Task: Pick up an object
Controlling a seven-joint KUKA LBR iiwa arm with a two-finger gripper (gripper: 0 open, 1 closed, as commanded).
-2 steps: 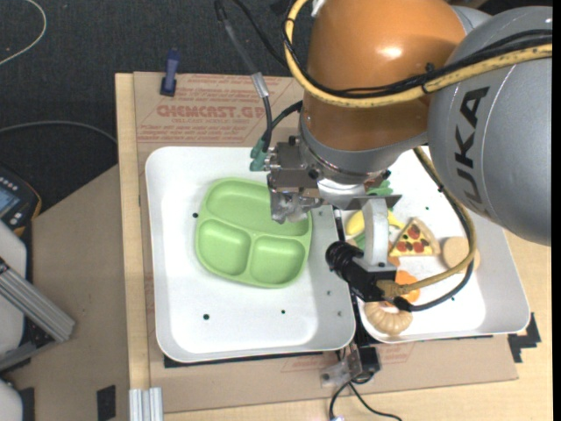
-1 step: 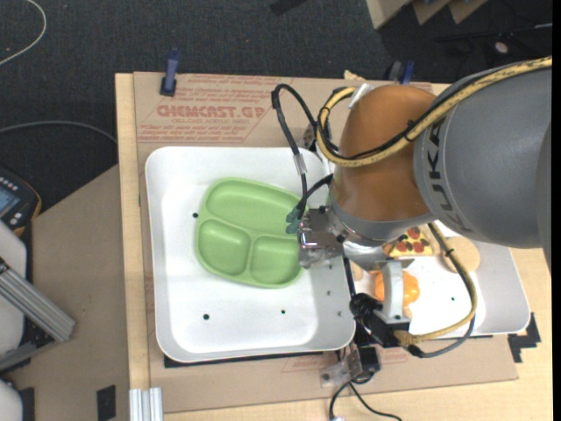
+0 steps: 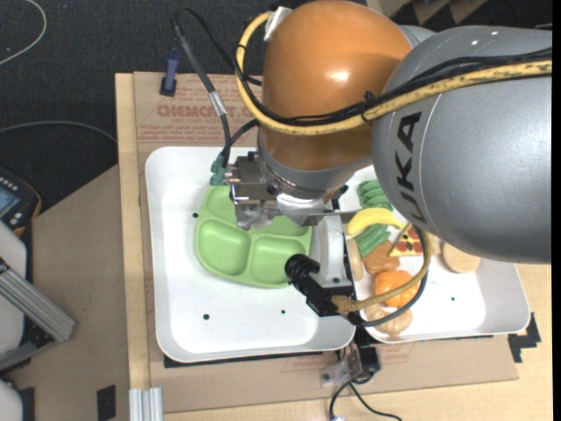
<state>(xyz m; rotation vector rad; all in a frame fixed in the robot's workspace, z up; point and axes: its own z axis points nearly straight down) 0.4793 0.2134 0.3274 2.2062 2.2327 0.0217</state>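
A light green divided plate (image 3: 235,248) lies in the left white bin (image 3: 171,261), toward its middle and right side. My gripper (image 3: 252,210) hangs low over the plate's upper part, under the orange wrist band, which hides much of it. Nothing shows as held. In the right bin (image 3: 495,310) is a pile of toy food: a yellow banana (image 3: 369,220), a green pod (image 3: 375,236), an orange fruit (image 3: 394,284) and a red-and-yellow slice (image 3: 409,246).
The big grey arm covers most of the right bin and its far side. A tan piece (image 3: 394,324) lies at the right bin's near edge and a pale round one (image 3: 458,260) beside the arm. The left bin's near and left floor is bare white.
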